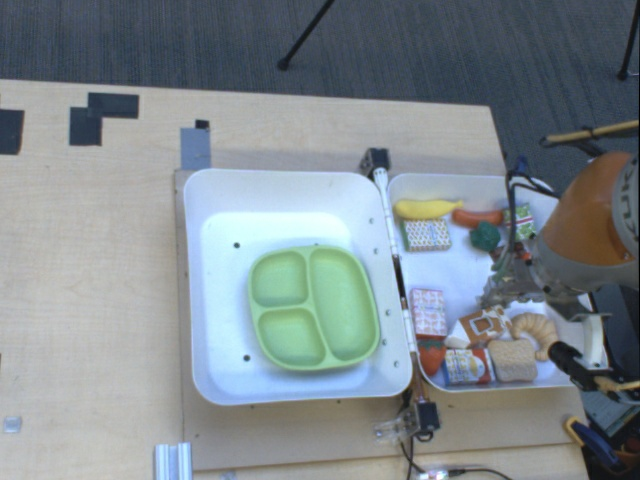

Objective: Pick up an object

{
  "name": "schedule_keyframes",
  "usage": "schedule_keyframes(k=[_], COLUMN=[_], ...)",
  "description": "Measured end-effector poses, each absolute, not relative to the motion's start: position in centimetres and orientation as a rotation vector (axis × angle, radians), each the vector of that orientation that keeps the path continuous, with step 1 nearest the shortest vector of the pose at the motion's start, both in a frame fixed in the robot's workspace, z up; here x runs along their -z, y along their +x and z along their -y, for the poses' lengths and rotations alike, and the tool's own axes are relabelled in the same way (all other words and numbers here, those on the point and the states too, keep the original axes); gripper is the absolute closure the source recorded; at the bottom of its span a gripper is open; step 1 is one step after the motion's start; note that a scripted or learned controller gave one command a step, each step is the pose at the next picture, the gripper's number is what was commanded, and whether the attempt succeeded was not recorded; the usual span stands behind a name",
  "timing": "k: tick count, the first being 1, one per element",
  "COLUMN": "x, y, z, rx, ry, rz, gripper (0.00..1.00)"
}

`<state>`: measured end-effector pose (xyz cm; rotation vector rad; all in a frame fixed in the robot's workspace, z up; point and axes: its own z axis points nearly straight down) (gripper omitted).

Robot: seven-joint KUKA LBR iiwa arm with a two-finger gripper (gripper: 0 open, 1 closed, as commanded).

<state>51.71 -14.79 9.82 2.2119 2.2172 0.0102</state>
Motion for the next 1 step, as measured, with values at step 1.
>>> schedule_keyframes(k=[1], x=[-9.81], y=[51.70], z=[14.79], rx=[-0.010], ry=[2.212], rz=[-2.217], gripper=[0.00])
